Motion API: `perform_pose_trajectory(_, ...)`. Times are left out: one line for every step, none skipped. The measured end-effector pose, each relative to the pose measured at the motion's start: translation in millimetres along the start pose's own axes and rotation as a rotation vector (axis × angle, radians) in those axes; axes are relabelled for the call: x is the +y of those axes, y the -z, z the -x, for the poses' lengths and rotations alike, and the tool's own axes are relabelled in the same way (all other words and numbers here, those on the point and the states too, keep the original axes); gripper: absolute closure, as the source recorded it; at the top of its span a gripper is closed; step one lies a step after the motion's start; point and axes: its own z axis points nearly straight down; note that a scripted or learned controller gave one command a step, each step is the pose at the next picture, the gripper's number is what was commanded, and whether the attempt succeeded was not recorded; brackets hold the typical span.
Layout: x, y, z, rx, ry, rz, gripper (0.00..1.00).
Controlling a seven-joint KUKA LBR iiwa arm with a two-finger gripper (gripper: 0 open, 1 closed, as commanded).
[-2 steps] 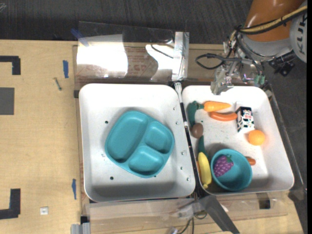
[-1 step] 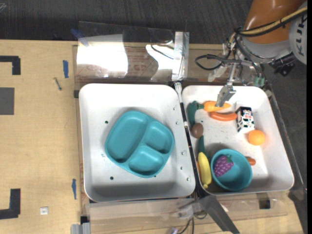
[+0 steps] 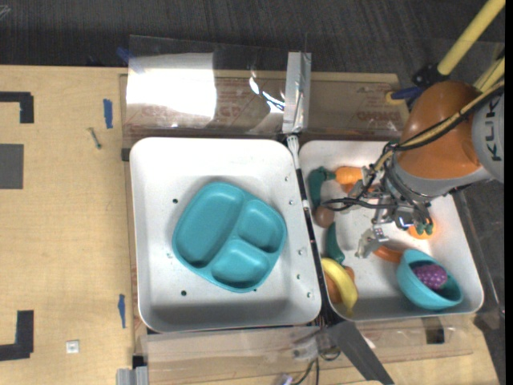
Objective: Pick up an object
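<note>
While the grey arm (image 3: pixel 473 147) with its orange band is reaching in from the right, its pincer (image 3: pixel 377 235) is hanging low over the right bin (image 3: pixel 469 251), and whether it is spread, pressed together or pinching anything cannot be told, since cables and metal parts are crowding that spot.

Several small things are lying in the right bin, any of which could be picked. A teal bowl (image 3: pixel 429 283) is sitting toward the bin's near right corner, holding a purple bumpy piece (image 3: pixel 433 276) that looks like toy grapes. A yellow banana-shaped toy (image 3: pixel 339 283) is lying at the bin's near left corner. A dark teal utensil-like piece (image 3: pixel 317 184) is lying along the bin's left wall, with a small brown rounded thing (image 3: pixel 323 214) just beside it. An orange piece (image 3: pixel 347 175) is showing near the bin's far side, and another orange bit (image 3: pixel 388 253) is lying just beside the bowl, under the pincer.

Left of the right bin, touching it, the left bin (image 3: pixel 152 215) is holding a teal divided plate (image 3: pixel 230 235) with three compartments. Both bins are resting on a light wooden tabletop (image 3: pixel 56 215) marked with black tape corners. Beyond the bins, a clear glossy sheet (image 3: pixel 172 95) is catching glare, and dark floor is showing past it. Yellow rods (image 3: pixel 477 22) are crossing above the arm.

The arm's wrist is covering part of the right bin's far right side, and the small orange and multicoloured bits beside it are too blurred to name.
</note>
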Motion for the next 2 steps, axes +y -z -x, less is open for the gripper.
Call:
perform_pose_trajectory(-37.4, -23.9, -61.3, -0.015, 0.221, 0.002, 0.00)
perform_pose_trajectory(-37.7, -24.0, -56.4, -0.013, 0.123, -0.003, 0.00)
